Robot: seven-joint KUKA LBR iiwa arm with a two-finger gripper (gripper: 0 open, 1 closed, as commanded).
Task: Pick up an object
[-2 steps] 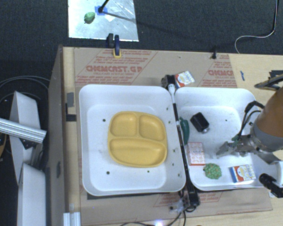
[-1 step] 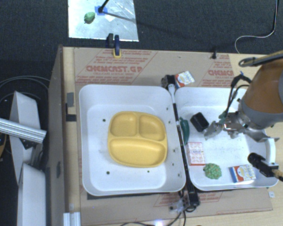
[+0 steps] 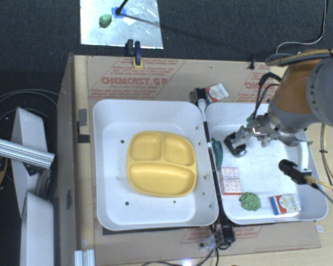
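Observation:
My gripper (image 3: 236, 143) hangs low over the upper left part of the right bin (image 3: 316, 206), with the grey and orange arm reaching in from the right. A red and white packet (image 3: 230, 180) lies just below it on the bin floor. Near the bin's front wall are a green lumpy object (image 3: 250, 201) and a small blue, white and orange box (image 3: 284, 204). A green-handled tool (image 3: 216, 152) lies along the bin's left wall, to the left of the gripper. I see nothing lifted off the floor.
The left bin (image 3: 111, 204) holds a yellow divided plate (image 3: 161, 163). A small white and orange packet (image 3: 217, 92) lies on the cardboard behind the bins. A blue and yellow clamp (image 3: 135, 52) stands at the bench's back edge.

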